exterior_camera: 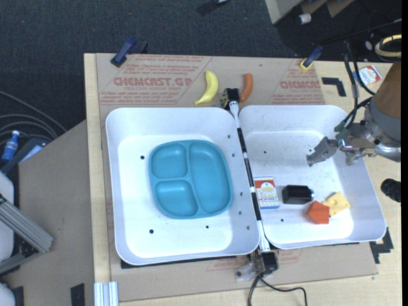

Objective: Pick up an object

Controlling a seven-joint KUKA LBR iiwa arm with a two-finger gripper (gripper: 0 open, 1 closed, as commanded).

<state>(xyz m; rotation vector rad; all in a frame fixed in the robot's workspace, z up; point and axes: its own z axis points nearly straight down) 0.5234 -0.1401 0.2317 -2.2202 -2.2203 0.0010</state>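
My gripper (333,156) hangs over the right part of the right bin (287,123), with the arm coming in from the right. Its fingers (317,153) are spread open and nothing is between them. Below it, along the bin's front, lie a small white, red and blue box (266,193), a black block (296,194), an orange-red block (319,212) and a yellow piece (338,203). The gripper is apart from all of them, roughly above the black block and the yellow piece.
A blue divided plate (190,177) lies in the left bin (127,139). A banana (208,88) and an orange carrot-like toy (246,87) lie on the bench behind the bins. A ridge (245,164) separates the two bins.
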